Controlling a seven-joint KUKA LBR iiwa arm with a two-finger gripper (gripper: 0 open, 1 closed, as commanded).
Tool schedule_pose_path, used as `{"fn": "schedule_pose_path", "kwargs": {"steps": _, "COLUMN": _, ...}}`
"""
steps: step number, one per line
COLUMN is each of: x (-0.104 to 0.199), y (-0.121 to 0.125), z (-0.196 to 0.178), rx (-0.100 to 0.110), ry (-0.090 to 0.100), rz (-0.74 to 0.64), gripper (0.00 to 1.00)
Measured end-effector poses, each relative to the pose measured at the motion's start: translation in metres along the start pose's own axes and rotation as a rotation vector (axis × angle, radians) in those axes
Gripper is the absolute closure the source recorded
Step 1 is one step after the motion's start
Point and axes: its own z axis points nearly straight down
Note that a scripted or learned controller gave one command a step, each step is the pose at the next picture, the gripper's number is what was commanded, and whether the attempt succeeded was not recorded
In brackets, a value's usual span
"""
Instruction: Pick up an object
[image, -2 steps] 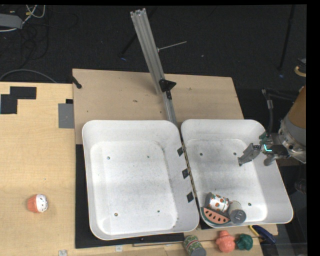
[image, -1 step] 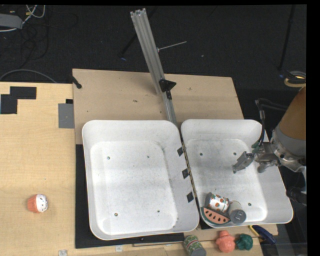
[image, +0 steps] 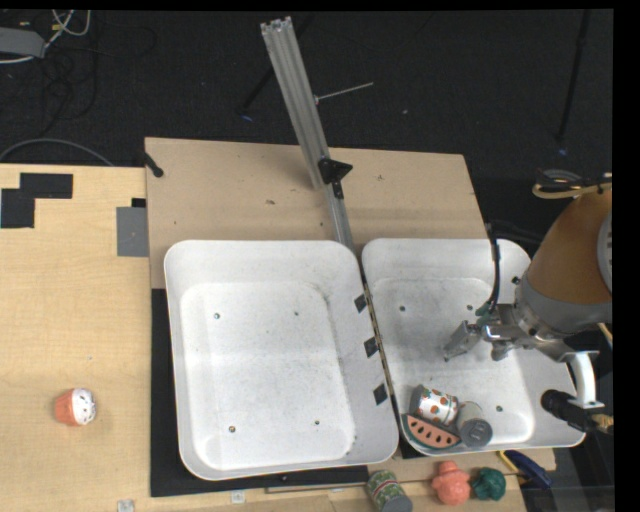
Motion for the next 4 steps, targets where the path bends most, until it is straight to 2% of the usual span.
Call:
{"fn": "schedule_pose_path", "kwargs": {"steps": 1, "x": 0.0, "y": 0.001, "z": 0.038, "rx": -0.008, "ry": -0.003, "rz": 0.001, "gripper": 0.0}}
{"fn": "schedule_pose_path", "kwargs": {"steps": 2, "x": 0.0, "y": 0.001, "z": 0.027, "rx": -0.008, "ry": -0.002, "rz": 0.006, "gripper": 1.0}}
{"fn": "schedule_pose_path", "kwargs": {"steps": 3, "x": -0.006, "y": 0.005, "z": -0.034, "rx": -0.012, "ry": -0.004, "rz": -0.003, "gripper": 1.0}}
{"fn": "schedule_pose_path", "kwargs": {"steps": 4, "x": -0.007, "y": 0.005, "z": -0.077, "rx": -0.011, "ry": -0.004, "rz": -0.002, "gripper": 1.0}}
